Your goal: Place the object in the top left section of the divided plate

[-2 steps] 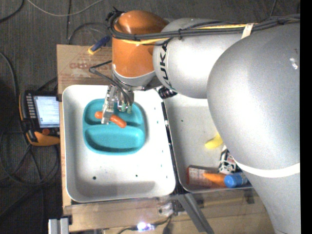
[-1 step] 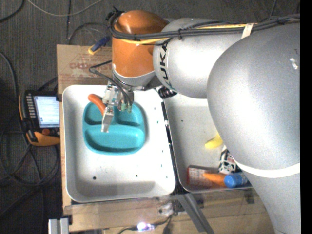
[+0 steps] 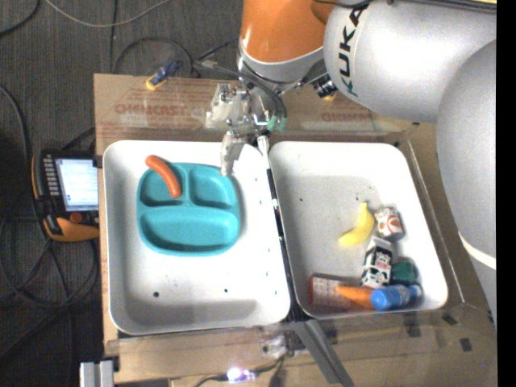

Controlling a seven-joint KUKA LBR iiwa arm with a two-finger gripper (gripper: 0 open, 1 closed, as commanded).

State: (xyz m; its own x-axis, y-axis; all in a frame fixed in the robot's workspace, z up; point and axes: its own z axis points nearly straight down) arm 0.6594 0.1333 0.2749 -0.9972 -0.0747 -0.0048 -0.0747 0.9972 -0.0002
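The hand (image 3: 240,139) hangs over the far right corner of the blue plate (image 3: 190,234), above the wall where the two bins meet. Its fingers point down with nothing between them; whether they stand apart or pressed together cannot be told from this angle.

The sausage (image 3: 164,174) lies in the plate's top left section, its upper end riding on the plate's rim. To my eye the placing looks done, but that overhang is a risk: a brush from the hand, or a nudge to the plate, could roll the sausage off the rim onto the floor of the left bin (image 3: 137,297). The hand is also close to the bin wall, so a careless move could clip it.

Right of the plate, in the right bin (image 3: 322,168), lie a banana (image 3: 359,226), two small cans, a carrot (image 3: 353,293) and a blue bottle (image 3: 397,297), all well apart from the plate and blocking nothing.
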